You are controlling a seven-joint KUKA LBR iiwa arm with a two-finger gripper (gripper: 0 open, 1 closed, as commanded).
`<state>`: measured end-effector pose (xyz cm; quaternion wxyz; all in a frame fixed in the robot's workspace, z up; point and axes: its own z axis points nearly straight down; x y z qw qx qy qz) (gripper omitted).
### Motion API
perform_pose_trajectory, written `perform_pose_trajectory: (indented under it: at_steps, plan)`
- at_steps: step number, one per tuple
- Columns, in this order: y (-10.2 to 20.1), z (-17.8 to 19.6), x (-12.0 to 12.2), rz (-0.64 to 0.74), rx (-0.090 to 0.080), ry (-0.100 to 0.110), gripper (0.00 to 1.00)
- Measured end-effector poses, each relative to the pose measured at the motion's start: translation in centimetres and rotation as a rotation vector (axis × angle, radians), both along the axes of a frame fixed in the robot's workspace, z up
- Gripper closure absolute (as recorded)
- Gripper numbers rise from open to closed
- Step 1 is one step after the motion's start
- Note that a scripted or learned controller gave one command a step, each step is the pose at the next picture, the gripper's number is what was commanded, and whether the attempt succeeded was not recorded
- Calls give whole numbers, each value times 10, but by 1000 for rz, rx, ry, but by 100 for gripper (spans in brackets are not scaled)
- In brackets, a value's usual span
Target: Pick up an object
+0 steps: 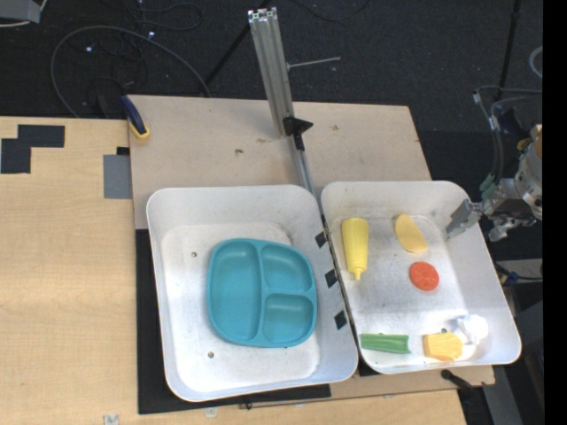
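The right bin (496,282) holds a yellow squeeze bottle (355,244), a yellow oval piece (410,234), a red round piece (424,276), a green piece (385,343), a yellow block (443,346) and a small white piece (472,328). My gripper (478,223) hovers over that bin's upper right rim, to the right of the yellow oval piece. Its fingers stand apart with nothing between them.
The left bin (168,237) bears a teal divided plate (262,291). A metal post (273,69) rises behind the bins, and black clips (330,277) sit along the seam between them. A blue and yellow tool (135,119) lies at the bench's back left.
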<state>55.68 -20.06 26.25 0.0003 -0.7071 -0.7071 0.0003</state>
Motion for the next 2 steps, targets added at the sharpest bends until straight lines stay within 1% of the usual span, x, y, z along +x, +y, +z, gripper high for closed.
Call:
perform_pose_trajectory:
  at_steps: [1,2]
  plan:
    - [0,-44,-2,0,2,6,0]
    - [-1,-104,-11,0,3,8,0]
